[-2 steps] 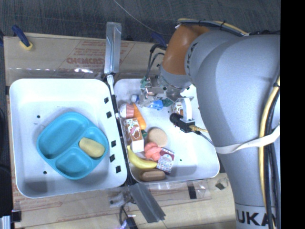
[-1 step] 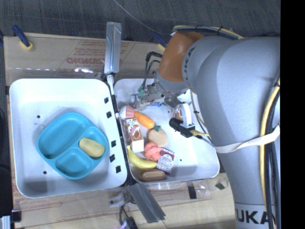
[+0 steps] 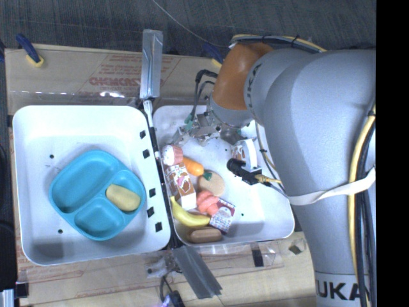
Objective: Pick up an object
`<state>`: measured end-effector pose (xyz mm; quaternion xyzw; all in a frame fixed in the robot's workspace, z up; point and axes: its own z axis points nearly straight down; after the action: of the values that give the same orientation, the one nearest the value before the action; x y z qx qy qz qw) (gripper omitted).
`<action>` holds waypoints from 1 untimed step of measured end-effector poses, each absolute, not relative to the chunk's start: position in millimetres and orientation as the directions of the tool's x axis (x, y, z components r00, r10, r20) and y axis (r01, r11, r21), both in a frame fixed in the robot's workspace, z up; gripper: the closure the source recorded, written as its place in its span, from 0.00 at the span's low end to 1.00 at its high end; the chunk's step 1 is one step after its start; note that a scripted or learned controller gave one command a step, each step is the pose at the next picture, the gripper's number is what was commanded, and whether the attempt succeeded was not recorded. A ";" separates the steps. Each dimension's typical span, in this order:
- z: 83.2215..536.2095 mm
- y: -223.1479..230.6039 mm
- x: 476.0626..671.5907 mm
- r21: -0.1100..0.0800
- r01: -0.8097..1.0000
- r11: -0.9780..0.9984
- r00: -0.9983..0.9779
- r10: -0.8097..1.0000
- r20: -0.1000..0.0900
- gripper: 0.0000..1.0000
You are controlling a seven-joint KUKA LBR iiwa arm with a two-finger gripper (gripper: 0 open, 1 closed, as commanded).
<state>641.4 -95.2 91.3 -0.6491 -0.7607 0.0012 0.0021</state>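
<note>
The right bin (image 3: 271, 213) holds a heap of toy foods along its left side: a yellow banana (image 3: 187, 216), a brown sausage (image 3: 204, 235), an orange carrot (image 3: 193, 167), a tan round piece (image 3: 213, 184), a printed carton (image 3: 181, 183) and a small can (image 3: 171, 153). My gripper (image 3: 197, 128) hangs low over the bin's far left corner, just above the can and carrot. Its tip is dark and cluttered with cables. No object is visibly in its grasp.
The left bin (image 3: 38, 133) holds a blue divided plate (image 3: 80, 187) with a yellow potato-like piece (image 3: 123, 197) in one compartment. The grey arm and its orange band (image 3: 233, 75) cover the right bin's far right part. A metal divider (image 3: 151, 62) stands between the bins.
</note>
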 end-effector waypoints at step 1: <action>195.8 -69.0 578.8 0.005 0.985 0.175 -0.175 0.985 0.000 0.00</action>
<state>578.8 -69.0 195.8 -0.6422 -0.7666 -0.0019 -0.0019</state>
